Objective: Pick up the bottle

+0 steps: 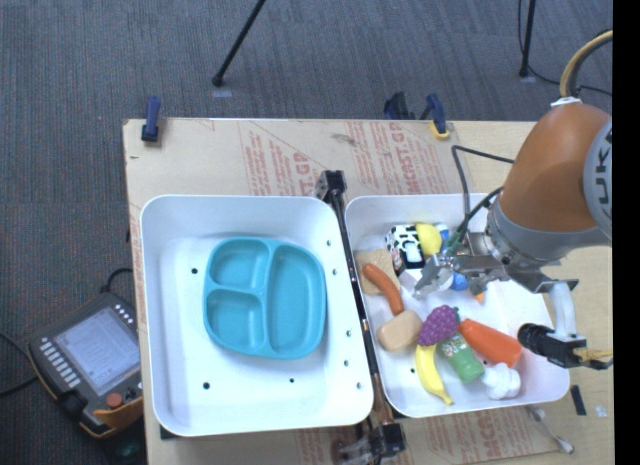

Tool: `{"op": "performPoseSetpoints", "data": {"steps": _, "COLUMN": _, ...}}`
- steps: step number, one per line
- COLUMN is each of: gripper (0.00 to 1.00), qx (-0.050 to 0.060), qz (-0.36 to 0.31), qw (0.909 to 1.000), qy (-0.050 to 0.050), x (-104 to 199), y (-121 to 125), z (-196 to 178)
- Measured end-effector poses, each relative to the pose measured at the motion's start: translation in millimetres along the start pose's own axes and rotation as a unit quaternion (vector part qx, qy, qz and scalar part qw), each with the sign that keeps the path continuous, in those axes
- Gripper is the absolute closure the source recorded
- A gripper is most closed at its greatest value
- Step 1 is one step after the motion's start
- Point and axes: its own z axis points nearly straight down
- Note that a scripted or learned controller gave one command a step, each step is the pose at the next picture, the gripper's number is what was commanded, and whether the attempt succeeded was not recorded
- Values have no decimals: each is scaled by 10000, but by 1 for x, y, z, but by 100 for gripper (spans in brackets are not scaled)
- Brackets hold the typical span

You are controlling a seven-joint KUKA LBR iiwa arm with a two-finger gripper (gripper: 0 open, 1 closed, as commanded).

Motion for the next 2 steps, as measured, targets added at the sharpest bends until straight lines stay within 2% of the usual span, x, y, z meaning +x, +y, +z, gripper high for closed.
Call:
{"op": "performPoseSetpoints", "data": {"steps": 1, "gripper": 100, "qx": 25, "qz": 4, "qw": 10000, "qy": 10, "x": 1, "y": 0, "z": -8}}
{"op": "performPoseSetpoints", "data": {"steps": 2, "gripper": 100, "qx": -23, "qz": -219, "qw": 9998, "qy": -13, "x": -6, "y": -34, "z": -147}}
